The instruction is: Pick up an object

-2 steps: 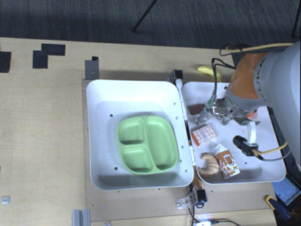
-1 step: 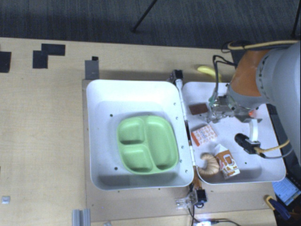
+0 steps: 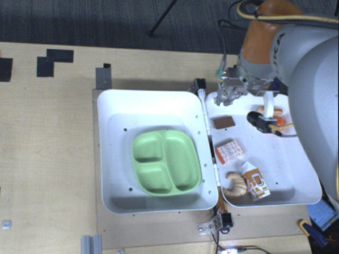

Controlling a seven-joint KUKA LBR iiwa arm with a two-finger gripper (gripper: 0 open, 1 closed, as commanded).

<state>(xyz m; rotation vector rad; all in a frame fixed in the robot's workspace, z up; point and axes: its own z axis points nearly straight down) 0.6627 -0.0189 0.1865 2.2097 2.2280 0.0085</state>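
My gripper (image 3: 226, 98) hangs over the far left corner of the right bin (image 3: 296, 192), on the grey arm with the orange band. Just in front of it a flat brown rectangle (image 3: 223, 122) lies on the bin floor. Nearer the camera is a white and red packet (image 3: 229, 151). At the bin's front lie a brown rounded bread-like piece (image 3: 237, 184) and a small brown and white carton (image 3: 257, 184), touching each other. A small orange item (image 3: 280, 122) shows near the arm at the right; its shape is unclear.
The left bin (image 3: 114, 142) holds a green divided plate (image 3: 166, 162) in its middle. A ridge where the bins' rims meet (image 3: 208, 142) separates the two bins. The arm's large grey body covers the right bin's far right side.
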